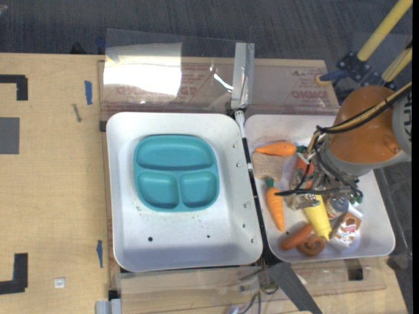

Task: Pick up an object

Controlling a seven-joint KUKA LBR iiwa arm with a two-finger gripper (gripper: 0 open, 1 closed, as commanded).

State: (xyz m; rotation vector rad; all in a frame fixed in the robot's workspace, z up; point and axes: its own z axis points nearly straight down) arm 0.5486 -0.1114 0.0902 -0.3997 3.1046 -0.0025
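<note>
Orange band (pixel 364 128) tops our view, gripper (pixel 319 190) down in the right bin (pixel 385 239) over the pile near the corn (pixel 317 218); grip state unclear, we're mid-reach, next close and lift.

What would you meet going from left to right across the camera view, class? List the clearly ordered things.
Teal divided tray in the left bin → the carrot lying lengthwise in the right bin → yellow bottle → small printed packet.
</note>
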